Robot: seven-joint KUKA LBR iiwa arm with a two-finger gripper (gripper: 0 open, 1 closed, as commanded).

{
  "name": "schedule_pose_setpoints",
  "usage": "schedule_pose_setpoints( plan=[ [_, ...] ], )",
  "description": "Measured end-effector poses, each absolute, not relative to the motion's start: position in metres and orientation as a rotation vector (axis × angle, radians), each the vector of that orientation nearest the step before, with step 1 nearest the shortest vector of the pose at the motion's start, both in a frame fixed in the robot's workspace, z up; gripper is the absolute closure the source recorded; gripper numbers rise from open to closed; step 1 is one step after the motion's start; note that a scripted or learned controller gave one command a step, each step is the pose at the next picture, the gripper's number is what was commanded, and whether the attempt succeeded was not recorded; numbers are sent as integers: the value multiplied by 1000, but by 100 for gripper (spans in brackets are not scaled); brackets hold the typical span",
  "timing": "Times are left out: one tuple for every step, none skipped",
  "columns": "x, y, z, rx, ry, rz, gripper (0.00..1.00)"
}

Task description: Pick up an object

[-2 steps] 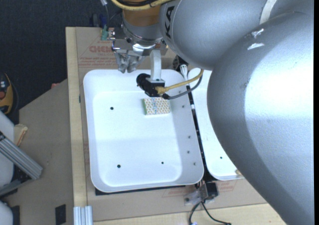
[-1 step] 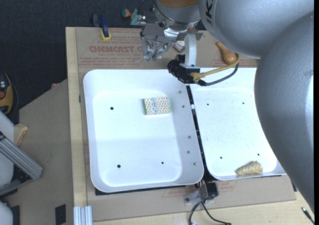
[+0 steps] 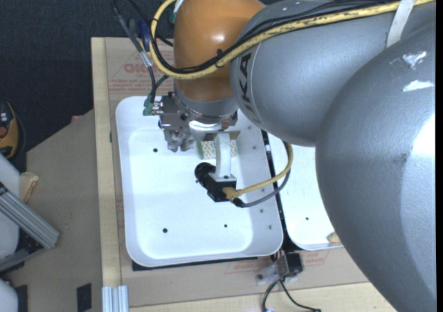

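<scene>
One likely target: a small green-patterned object [image 3: 206, 146], lying just beside the gripper [image 3: 181, 142] and partly tucked beneath the wrist above it, on the floor of the white bin [image 3: 129, 186]. Hangs low over that bin, close to the floor. Cannot tell whether clenched or released, nor whether anything sits in the grasp. Looks like the reach-and-close step, lift not yet made. Calls next for a firm closure on the object, then a straight rise clear of the bin floor.

My gripper [image 3: 181, 139] hangs low over the left bin [image 3: 149, 234]. A green-patterned object [image 3: 208, 146] lies just right of it, partly hidden by the wrist.
</scene>
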State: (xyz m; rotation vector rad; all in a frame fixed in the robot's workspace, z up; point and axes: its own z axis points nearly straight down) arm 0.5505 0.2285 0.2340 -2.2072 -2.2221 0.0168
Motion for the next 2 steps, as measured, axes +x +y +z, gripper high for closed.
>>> schedule_pose_setpoints(
  plan=[
    [525,225,297,-2220,-2224,-8,100],
    [527,225,378,-2223,-2226,-16,100]
  ],
)
